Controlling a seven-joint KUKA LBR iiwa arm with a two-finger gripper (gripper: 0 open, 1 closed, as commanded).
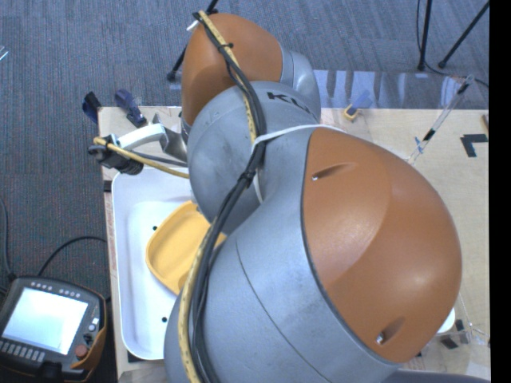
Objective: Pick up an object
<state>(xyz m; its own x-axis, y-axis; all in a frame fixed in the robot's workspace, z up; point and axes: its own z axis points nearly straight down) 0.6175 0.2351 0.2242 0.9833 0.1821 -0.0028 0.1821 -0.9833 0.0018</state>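
Yellow dish-like object (177, 250), shallow and rounded, lies in the left white bin (128, 294), about mid-bin. Its right part is covered by the arm (319, 238); only the left lobe shows. Bare bin floor shows to the object's left and on its near side, reaching to the bin's left wall; far of it there is also a strip of white floor up to the far rim. The bin's left rim runs just inside the bench's left edge.

Gripper state: cannot tell. The wrist end is hidden behind the arm's own grey and orange joints, and no object is seen held.

The arm crowds the centre and right of the frame and overhangs most of the bin area. A black and yellow cable (239, 78) runs along the arm's upper links. At the far left corner of the bin, a white bracket (144, 138) with a yellow hose stands out leftward, probably part of the arm's cabling. Blue clamps (128, 106) sit at the bench's far left corner.

Bench top (415, 134) is pale wood, with a black mark at the far right. Floor is grey carpet; a teach pendant (49, 325) with a lit screen lies near left, and black stand legs (447, 30) stand far right.
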